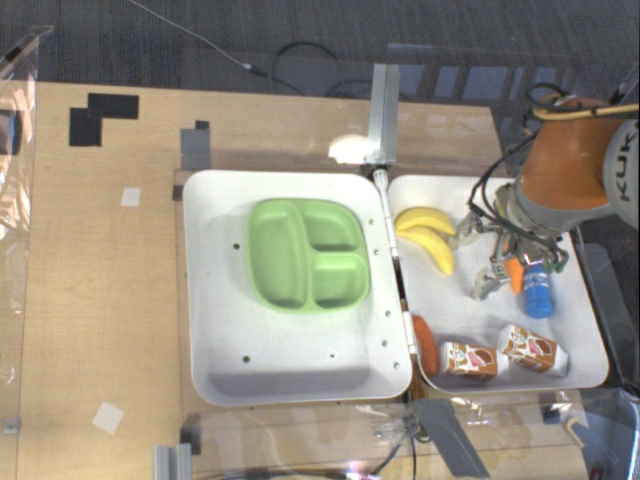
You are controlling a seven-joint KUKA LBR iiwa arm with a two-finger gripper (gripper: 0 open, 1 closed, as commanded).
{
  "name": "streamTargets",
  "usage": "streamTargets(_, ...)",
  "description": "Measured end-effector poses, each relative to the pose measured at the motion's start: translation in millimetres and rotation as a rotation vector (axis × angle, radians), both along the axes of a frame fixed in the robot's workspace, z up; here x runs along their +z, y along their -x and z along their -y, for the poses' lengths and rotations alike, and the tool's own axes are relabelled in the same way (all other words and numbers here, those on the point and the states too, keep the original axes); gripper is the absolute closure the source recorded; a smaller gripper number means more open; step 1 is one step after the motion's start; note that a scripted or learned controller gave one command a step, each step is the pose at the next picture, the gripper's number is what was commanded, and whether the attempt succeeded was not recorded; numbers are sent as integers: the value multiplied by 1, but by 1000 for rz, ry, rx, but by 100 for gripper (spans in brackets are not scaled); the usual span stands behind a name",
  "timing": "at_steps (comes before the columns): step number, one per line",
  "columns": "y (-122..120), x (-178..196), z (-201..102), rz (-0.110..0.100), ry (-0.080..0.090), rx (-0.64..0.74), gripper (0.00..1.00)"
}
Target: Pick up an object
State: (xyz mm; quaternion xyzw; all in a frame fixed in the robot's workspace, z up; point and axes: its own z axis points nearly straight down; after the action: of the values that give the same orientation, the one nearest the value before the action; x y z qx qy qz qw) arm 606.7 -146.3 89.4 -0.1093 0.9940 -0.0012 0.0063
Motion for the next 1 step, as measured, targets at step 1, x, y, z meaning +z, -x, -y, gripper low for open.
streamTargets(1, -4, 15, -1, 12, 1, 5, 100)
